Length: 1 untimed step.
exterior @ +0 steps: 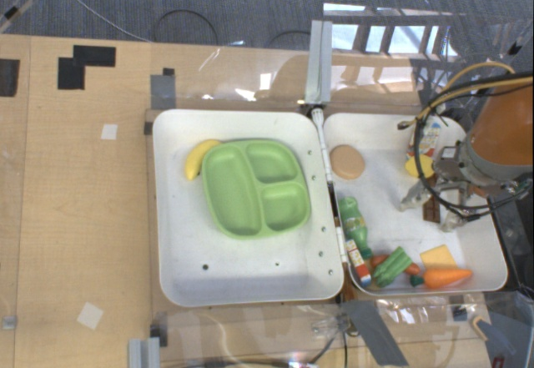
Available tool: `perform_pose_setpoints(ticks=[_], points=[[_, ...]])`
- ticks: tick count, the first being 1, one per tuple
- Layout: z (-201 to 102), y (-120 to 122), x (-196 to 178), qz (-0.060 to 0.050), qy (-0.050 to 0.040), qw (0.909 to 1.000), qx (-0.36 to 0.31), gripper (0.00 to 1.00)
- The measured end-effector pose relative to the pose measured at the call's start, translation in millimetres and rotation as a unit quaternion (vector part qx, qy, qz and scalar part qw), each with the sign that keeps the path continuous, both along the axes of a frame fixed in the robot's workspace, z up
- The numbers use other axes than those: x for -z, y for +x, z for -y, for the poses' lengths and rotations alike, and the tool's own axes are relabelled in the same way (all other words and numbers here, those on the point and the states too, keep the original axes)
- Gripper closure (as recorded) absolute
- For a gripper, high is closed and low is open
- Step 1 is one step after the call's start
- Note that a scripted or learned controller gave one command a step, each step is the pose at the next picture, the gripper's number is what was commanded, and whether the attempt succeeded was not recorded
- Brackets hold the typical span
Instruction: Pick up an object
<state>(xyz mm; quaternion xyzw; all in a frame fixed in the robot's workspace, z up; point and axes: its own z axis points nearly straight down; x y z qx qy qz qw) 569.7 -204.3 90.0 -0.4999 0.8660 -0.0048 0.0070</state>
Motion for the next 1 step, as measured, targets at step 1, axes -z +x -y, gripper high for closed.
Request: perform_pose_setpoints(ticks=[1], points=[[0.8,-40.6,-0.7,0.000,-0.0003,1.0000,-0.002,0.00]])
